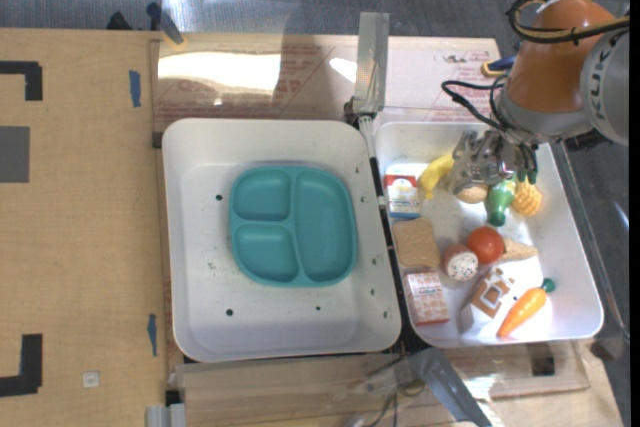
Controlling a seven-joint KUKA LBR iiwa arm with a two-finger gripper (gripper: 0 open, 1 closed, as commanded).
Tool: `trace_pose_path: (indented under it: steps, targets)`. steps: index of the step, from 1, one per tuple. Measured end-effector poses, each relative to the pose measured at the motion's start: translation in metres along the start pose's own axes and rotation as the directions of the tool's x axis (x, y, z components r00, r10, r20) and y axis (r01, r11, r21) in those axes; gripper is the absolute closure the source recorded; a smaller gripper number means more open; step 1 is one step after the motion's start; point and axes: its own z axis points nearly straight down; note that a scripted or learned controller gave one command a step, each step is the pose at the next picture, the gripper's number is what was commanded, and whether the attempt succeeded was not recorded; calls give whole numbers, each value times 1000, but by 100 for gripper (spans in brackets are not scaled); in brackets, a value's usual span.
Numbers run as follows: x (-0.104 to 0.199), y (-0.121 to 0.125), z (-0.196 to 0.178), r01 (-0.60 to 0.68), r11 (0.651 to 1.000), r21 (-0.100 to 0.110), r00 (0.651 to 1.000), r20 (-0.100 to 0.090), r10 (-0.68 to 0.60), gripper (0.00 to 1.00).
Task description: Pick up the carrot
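Two bins sit side by side on the bench, the left bin (190, 215) at 9 o'clock of the right bin (575, 265), their rims touching. A divided tray (295, 225) lies in the middle of the left bin. In the right bin, the gripper (485, 165) hangs at the 12 o'clock end, with a banana (436, 172) just at its 9 o'clock and a pineapple (527, 199) at its 4 o'clock. A tomato (487, 243) lies near the centre. The carrot (524, 309) lies at the 5 o'clock corner, just beside a small carton (488, 296) at its 9 o'clock. A flat box (427, 297) lies along the 7 o'clock side, a slice of bread (416, 242) at its 12 o'clock.
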Motion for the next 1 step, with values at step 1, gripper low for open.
trace_pose_path:
  steps: [1]
  targets:
    - [1, 4, 4, -270, 963, 2, 963, -7, 270, 0]
